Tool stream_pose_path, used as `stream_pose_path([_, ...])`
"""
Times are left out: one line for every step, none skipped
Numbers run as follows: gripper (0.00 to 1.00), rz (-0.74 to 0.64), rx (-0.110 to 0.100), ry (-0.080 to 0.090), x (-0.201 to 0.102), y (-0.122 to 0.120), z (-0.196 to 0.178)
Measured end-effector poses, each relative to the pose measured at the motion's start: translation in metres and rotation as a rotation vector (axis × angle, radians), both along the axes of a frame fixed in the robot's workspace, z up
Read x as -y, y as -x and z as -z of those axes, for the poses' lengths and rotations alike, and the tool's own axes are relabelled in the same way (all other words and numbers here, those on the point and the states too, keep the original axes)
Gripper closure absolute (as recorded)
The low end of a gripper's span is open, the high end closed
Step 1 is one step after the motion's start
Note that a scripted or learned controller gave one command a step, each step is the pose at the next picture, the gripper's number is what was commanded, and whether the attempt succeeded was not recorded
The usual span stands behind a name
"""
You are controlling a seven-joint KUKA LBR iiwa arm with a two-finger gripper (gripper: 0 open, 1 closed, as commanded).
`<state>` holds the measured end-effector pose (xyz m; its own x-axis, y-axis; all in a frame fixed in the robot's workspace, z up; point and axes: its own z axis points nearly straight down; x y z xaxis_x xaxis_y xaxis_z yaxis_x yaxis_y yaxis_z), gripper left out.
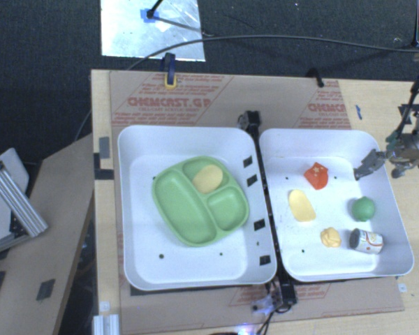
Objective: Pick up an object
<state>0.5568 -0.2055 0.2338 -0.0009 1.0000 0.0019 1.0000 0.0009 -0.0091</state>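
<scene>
The right bin [335,152] holds a red block [316,175], a pale yellow oblong piece [301,206], a green ball [363,208], a small yellow lump [329,237] and a small can [366,241] lying on its side. My gripper [383,169] hangs over the bin's far right rim, up and to the right of the green ball. Its two fingers are spread open with nothing between them. One dark fingertip [367,166] points down-left into the bin.
The left bin [146,159] holds a green divided plate [178,208] with a yellowish piece [208,179] in its upper compartment. Black clips [255,180] line the seam between the bins. A cable crosses the floor behind the bench.
</scene>
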Motion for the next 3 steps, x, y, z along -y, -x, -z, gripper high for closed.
stream_pose_path([0.0,-0.003,0.011,0.003,0.0,-0.003,-0.006])
stream_pose_path([0.0,0.0,0.006,0.001,-0.001,0.005,0.054])
stream_pose_path([0.0,-0.001,0.006,0.001,-0.006,0.007,0.116])
